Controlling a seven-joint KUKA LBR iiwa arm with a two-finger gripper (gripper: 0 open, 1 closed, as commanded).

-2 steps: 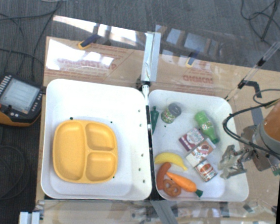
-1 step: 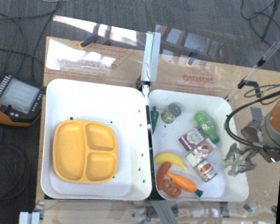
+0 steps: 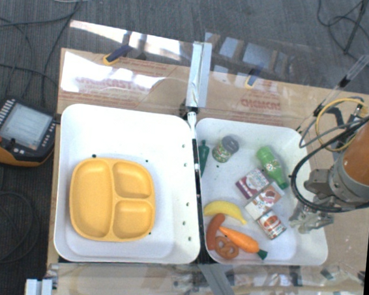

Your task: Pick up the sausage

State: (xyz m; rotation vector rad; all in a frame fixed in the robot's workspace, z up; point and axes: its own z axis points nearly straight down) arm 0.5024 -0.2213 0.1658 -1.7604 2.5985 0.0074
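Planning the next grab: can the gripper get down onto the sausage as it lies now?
Probably, but awkwardly: the sausage lies open from above, though the carrot rests against it and the banana crowds it. The gripper hovers at the right bin's edge.

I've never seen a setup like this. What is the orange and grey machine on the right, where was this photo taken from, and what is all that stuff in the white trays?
One camera looks down at a slant on a bench. The robot arm reaches in from the right; its end effector hangs over the right bin's edge, holding nothing visible. The left bin holds a yellow divided plate. The right bin holds toy food: a sausage, carrot, banana, pretzel, green bottle, small cartons and cans. The sausage lies untouched near the front.
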